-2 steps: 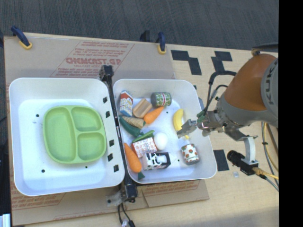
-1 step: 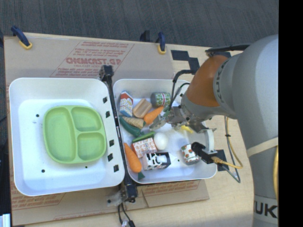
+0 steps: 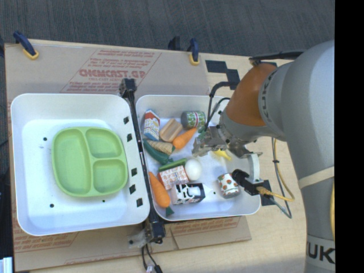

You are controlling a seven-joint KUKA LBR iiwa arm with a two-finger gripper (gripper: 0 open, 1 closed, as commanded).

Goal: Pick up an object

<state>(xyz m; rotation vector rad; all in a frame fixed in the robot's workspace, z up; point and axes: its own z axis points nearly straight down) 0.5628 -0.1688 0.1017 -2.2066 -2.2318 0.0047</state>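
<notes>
My gripper [image 3: 206, 143] reaches down into the right bin [image 3: 242, 208], hanging near the bin's middle right, just right of an orange carrot [image 3: 184, 138] and above a white egg [image 3: 193, 169]. A yellow piece [image 3: 223, 153] lies right beside it. Around it lie a green can [image 3: 193, 119], a tan bread piece [image 3: 169, 130], a red-and-white bottle [image 3: 151, 123], a corn cob [image 3: 158, 147], a green vegetable [image 3: 172, 165], a red-labelled packet [image 3: 173, 178], a second carrot [image 3: 160, 191], a black-and-white carton [image 3: 188, 193] and a spotted cup [image 3: 228, 185].
The left bin [image 3: 28, 115] holds a green divided plate [image 3: 90, 161]. A black divider bar [image 3: 136, 147] runs between the bins. The arm's orange band [image 3: 250, 95] and grey body overhang the right bin's far right side. Cardboard lies under both bins.
</notes>
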